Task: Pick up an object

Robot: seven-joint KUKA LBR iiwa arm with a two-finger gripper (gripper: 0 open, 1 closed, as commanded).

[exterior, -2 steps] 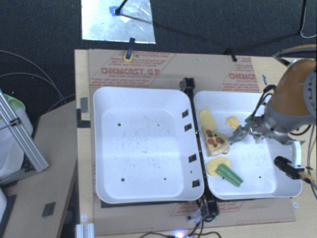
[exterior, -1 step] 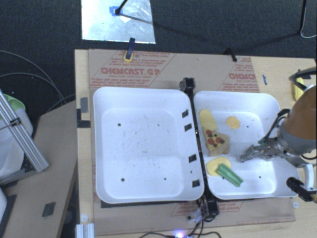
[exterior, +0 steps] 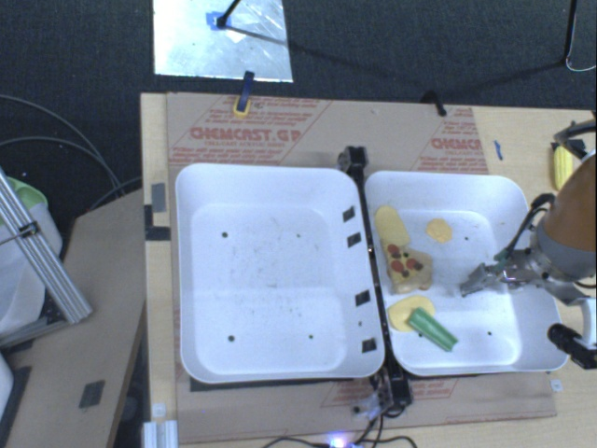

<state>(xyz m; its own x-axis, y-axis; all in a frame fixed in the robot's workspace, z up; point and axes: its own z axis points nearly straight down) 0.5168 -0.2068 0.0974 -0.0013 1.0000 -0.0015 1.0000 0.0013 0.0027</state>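
The tool (exterior: 471, 283) hangs low inside the right bin (exterior: 499, 351), jaws seemingly parted and empty, though blur hampers certainty. Pizza slice (exterior: 409, 264), green block (exterior: 434, 329) and yellow pieces lie leftward, apart, awaiting a grasp.

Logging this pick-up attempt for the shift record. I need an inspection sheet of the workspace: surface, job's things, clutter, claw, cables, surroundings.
Surface: bench bearing left bin and right bin side by side.
Job's things: in the right bin, pizza slice toy, green block lying on a yellow piece, yellow disc, yellow oblong.
Clutter: clamp at the bench's far edge.
Claw: claw over the right bin, nothing seen between its fingers.
Cables: dark cables on the floor.
Surroundings: dark carpet, metal sheet.
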